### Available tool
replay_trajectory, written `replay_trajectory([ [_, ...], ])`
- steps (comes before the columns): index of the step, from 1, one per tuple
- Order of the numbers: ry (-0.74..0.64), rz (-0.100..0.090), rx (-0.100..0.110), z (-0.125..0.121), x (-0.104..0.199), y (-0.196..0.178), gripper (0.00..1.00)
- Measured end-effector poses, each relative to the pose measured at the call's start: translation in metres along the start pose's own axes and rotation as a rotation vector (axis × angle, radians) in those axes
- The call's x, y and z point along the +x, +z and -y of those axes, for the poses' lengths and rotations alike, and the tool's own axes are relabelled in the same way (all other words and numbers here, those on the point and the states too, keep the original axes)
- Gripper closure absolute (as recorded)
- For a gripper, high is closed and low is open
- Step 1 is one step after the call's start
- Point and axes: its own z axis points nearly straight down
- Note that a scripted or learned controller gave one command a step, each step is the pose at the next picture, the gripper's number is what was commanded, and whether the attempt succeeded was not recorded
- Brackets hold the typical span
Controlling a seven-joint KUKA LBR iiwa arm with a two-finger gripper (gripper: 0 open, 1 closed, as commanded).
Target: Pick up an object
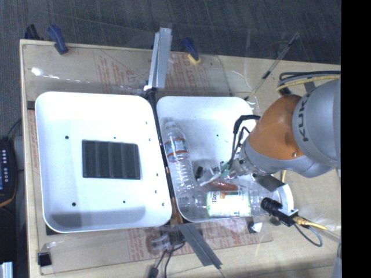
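Clear ribbed plastic bottle (177,158) lies beside the hand (223,171), whose grip I cannot tell.

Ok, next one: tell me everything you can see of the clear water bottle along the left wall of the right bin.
The clear water bottle is see-through plastic with a ribbed body and a label band with red on it around its upper half. It lies on its side in the right bin, lengthwise against the bin's left wall, its narrower end toward the far edge. Its near end meets a second bottle with a white label, lying crosswise along the near wall. The gripper is off to its right, not touching it.
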Motion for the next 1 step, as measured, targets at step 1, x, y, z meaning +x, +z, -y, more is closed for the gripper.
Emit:
replay_trajectory([
  [1,0.120,-0.011,0.028,-0.0646,0.0298,-0.1015,1.00],
])
